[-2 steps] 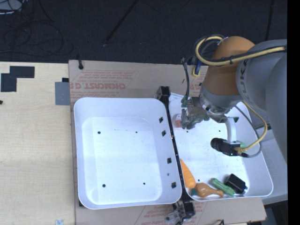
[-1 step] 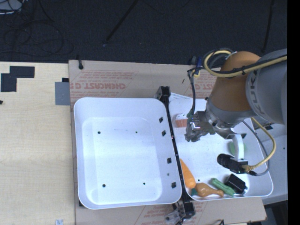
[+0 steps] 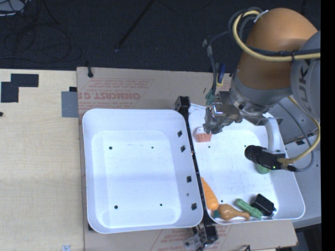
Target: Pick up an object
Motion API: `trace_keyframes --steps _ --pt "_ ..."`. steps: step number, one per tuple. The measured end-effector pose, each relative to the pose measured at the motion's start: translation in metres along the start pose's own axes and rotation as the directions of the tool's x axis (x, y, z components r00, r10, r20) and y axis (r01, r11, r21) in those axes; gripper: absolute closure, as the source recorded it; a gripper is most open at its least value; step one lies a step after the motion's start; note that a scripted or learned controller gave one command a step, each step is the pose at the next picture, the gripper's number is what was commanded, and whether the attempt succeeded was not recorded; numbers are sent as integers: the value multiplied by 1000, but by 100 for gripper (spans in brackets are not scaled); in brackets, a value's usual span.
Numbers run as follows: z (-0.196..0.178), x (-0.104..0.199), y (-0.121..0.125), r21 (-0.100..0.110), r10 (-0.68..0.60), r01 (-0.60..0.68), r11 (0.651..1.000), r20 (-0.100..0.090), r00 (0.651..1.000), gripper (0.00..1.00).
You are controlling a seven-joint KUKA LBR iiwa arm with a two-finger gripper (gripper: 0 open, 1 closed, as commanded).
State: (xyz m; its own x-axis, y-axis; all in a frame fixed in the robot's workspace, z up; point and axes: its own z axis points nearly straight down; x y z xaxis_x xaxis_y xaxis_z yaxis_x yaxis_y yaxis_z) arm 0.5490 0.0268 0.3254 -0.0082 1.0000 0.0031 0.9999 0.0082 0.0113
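Gripper [image 3: 208,128] poised just above small salmon-pink block [image 3: 203,136] at right white plastic bin's [image 3: 293,192] upper-left corner; grip state indiscernible. Approach step, apparently; next requires closing squarely, then lifting.

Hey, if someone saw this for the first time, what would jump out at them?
The big orange-and-grey arm at upper right, reaching down into the right bin, with its gripper just above a small pink object near that bin's upper left corner. Next, the colourful cluster at the bin's lower edge: an orange carrot, a green piece and a black block.
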Motion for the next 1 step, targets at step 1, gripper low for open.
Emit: trace_keyframes --steps 1 --pt "141 43 -13 25 4 -4 1000 3 1000 100"
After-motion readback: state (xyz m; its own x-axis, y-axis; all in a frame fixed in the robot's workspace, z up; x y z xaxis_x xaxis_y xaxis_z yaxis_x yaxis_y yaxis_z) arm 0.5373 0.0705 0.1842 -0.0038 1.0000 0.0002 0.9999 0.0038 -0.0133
